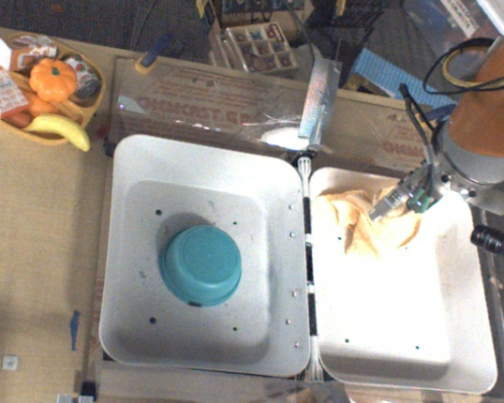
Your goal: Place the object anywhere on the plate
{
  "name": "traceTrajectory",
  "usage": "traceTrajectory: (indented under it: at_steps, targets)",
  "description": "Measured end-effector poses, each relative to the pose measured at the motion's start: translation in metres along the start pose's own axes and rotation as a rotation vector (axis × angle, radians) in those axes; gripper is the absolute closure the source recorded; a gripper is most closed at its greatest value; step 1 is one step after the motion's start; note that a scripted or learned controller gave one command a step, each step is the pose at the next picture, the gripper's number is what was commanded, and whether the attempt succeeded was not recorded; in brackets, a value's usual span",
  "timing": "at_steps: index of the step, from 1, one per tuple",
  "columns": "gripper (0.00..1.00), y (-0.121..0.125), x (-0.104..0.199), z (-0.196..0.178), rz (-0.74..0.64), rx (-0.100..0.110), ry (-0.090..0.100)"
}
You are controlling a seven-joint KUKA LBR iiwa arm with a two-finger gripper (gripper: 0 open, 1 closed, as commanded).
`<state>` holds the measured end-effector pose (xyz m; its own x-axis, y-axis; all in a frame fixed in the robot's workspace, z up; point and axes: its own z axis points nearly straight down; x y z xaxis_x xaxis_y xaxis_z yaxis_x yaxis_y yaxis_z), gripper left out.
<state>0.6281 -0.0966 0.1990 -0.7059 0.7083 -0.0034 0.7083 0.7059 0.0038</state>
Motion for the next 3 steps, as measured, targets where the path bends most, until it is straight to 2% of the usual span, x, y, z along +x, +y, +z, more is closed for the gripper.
traceTrajectory:
  at_steps: [1,2,3]
  targets:
    - [1.0,-0.001,-0.003,-0.027,0.005,0.0,-0.001]
    - [1.0,0.023,0.029,-0.034,-0.39,0.0,0.0]
    - [1.0,0.056,0.079,-0.031,-0.785,-0.001,0.001]
